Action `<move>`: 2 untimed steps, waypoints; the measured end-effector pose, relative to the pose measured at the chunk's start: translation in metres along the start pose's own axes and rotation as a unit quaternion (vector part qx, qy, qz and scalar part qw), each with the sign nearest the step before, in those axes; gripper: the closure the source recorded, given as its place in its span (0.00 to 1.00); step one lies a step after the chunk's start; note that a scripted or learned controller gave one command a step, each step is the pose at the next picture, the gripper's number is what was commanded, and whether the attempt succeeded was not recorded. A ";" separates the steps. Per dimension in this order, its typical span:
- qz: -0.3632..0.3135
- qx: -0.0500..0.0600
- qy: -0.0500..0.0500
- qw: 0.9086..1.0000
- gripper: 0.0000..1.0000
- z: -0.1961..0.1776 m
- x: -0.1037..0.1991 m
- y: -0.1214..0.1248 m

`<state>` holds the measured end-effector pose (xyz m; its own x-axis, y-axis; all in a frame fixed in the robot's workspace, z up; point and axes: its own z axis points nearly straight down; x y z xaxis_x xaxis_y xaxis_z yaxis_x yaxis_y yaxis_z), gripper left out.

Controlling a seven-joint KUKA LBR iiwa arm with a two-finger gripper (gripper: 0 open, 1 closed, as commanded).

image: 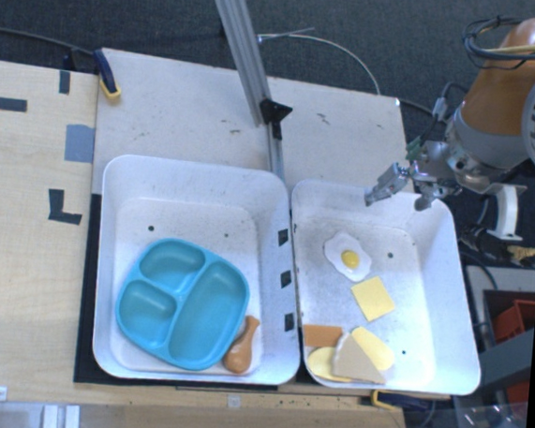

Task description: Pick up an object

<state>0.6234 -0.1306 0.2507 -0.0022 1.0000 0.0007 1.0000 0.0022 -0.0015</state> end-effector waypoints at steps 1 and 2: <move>0.002 0.002 -0.001 1.000 0.00 0.042 -0.024 -0.013; 0.002 -0.005 -0.003 1.000 0.00 -0.068 -0.072 -0.004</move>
<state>0.6192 -0.2025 0.3186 0.0010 1.0000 -0.0047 1.0000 -0.0009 0.0079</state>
